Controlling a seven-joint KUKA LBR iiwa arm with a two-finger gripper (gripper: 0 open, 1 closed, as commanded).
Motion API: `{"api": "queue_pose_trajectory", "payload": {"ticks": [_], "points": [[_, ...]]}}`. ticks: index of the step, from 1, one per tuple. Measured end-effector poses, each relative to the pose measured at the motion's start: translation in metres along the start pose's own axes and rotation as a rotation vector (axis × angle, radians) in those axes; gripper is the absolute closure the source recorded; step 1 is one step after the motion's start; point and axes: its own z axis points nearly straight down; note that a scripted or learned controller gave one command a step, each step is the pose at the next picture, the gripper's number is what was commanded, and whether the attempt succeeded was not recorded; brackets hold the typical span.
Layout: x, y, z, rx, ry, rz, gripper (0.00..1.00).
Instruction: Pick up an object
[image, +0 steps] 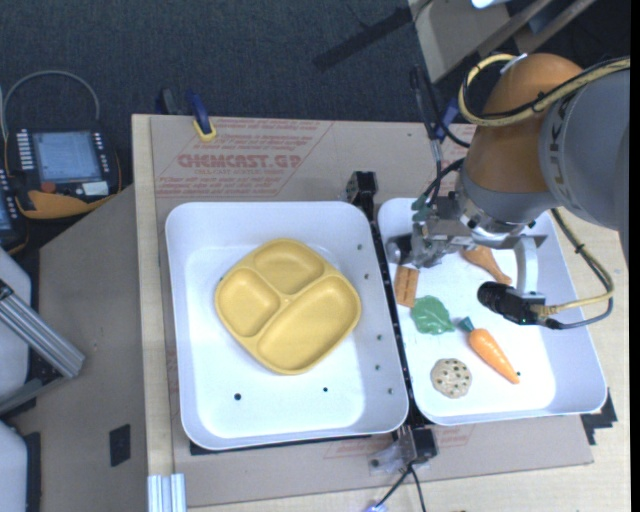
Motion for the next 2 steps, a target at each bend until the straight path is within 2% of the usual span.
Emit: {"api": "queue_pose_trajectory", "payload": {"ticks": [2], "points": [[0.101, 0.028, -0.028, -0.002, 0.0, 0.0, 1.0]]}}
